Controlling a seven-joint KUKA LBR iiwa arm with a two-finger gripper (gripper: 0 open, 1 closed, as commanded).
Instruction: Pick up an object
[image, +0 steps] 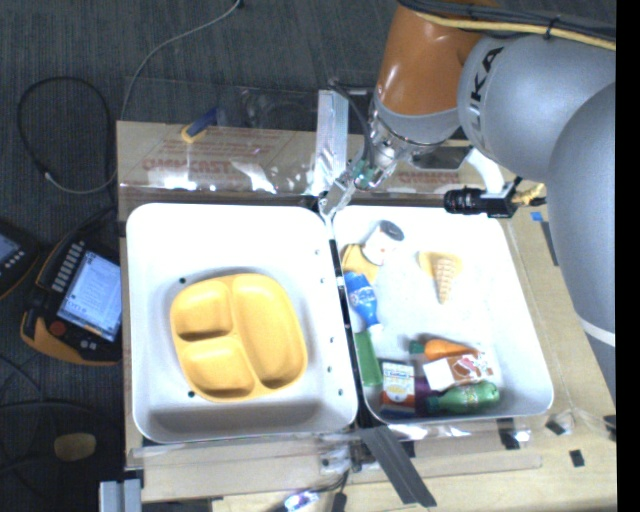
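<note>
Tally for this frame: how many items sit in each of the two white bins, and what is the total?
Left bin: 1, the yellow divided tray.
Right bin: about 7, the ice-cream cone, carrot, green bottle, blue-labelled bottle, and others packed together, hard to separate.
Total: about 8.

Single fixed camera above bench, looking down at slant. Two shallow white plastic bins side by side fill mid-frame: left bin (150, 235), right bin (520, 300). Near edge of bench at bottom, far edge toward top. Bulky grey arm with orange band (520, 90) enters from right, close to lens, looming large.
</note>
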